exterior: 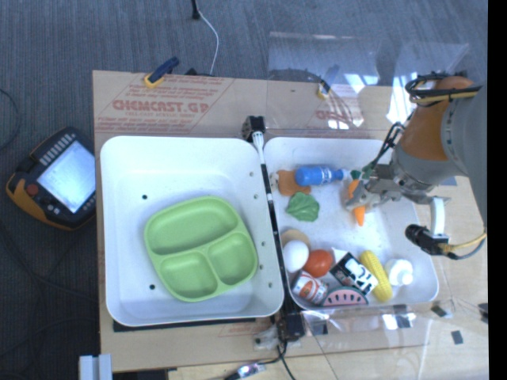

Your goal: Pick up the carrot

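Right bin (428,287), near edge: a slice of watermelon (348,298), a corn cob (375,275), a small white bottle (401,272), a black-and-white carton (352,272), a tomato (319,261) and an egg (295,254) are crowded together.

Right bin, middle: a green leaf (303,207) is set apart from the pile. The carrot (359,210), small and orange, is found to its right, tilted, directly under the gripper (366,193). The fingers are seen closed about its upper part; the grasp is judged shallow.

Handling: the carrot is judged a light, stiff, smooth plastic toy, tapered and liable to slip. Hold is best taken across the thicker upper body, not the narrow tip.

Right bin, far side: a blue bottle (319,175) is laid flat.

Left bin (119,236): a green divided plate (202,248) is held.
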Tool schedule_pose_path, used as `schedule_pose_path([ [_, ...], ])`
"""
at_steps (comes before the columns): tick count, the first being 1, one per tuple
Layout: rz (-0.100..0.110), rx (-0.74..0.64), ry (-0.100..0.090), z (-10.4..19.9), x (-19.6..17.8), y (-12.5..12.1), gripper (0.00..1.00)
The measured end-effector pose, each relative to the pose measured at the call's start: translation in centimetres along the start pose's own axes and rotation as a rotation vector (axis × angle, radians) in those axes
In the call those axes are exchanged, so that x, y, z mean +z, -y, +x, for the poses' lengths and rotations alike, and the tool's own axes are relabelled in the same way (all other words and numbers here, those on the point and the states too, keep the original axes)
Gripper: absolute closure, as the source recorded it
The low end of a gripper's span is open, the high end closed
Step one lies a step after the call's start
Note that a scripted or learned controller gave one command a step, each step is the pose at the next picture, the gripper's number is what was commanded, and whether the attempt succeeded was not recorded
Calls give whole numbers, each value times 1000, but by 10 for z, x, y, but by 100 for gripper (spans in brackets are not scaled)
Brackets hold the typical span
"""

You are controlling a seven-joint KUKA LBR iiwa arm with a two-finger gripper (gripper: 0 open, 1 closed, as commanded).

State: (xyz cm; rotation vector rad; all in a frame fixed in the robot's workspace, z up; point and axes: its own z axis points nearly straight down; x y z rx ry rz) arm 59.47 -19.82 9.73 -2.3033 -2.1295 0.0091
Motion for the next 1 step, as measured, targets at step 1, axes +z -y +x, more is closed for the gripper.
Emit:
schedule_pose_path([
  [1, -3, 250, 2, 40, -100, -14, 100],
])
